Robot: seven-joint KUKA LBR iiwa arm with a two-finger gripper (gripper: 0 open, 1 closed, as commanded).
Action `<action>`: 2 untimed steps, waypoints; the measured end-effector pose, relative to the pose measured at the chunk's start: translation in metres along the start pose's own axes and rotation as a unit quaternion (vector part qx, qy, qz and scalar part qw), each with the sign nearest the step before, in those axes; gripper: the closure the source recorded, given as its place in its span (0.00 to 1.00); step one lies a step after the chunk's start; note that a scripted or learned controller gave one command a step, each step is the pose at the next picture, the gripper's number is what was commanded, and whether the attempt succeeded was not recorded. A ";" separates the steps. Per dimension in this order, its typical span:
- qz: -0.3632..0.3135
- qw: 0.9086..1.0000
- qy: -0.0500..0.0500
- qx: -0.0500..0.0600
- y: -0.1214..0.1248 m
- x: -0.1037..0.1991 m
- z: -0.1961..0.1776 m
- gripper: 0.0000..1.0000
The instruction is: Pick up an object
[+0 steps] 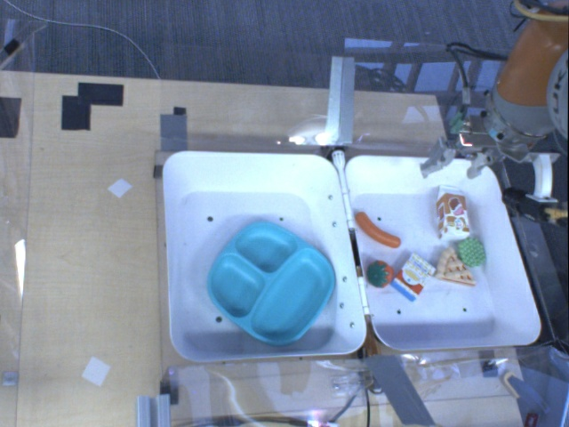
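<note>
My gripper [460, 162] hangs over the far edge of the right bin [507, 327], its two fingers spread open with nothing between them. Below it in that bin stands a small brown and white carton [452, 214]. An orange sausage [378, 229] lies left of the carton. Nearer the front are a green and red vegetable toy [380, 274], a small white, red and blue packet [412, 276], a waffle wedge [453, 269] and a green leafy piece [472, 252].
The left bin [191, 194] holds a blue divided plate [271, 281]. A metal post [341, 100] rises behind the wall where the two bins meet. Light wooden bench extends to the left.
</note>
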State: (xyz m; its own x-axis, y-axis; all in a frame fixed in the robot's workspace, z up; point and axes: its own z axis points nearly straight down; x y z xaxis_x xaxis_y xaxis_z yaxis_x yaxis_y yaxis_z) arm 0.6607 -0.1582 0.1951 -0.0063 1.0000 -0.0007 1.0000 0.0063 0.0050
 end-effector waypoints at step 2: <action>0.006 1.000 -0.001 -0.004 -0.025 -0.042 0.087 1.00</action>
State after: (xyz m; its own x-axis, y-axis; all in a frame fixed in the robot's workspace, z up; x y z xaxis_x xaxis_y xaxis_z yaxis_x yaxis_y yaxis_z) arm 0.6366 -0.2002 0.1082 0.0052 1.0000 -0.0026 0.9999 -0.0052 0.0125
